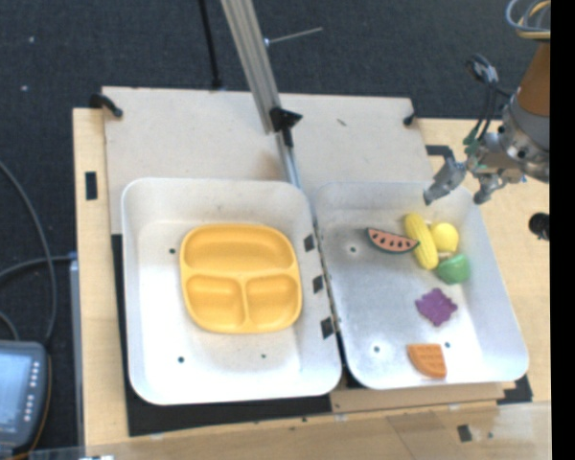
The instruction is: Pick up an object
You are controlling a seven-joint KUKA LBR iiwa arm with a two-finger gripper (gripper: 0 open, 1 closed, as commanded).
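Yellow corn lay just below and left of the end effector, long side running up-down; its fingers were spread apart, holding nothing.

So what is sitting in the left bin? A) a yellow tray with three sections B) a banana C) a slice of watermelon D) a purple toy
A: the yellow tray with three sections lies in the left bin, while the small food toys all lie in the right bin.
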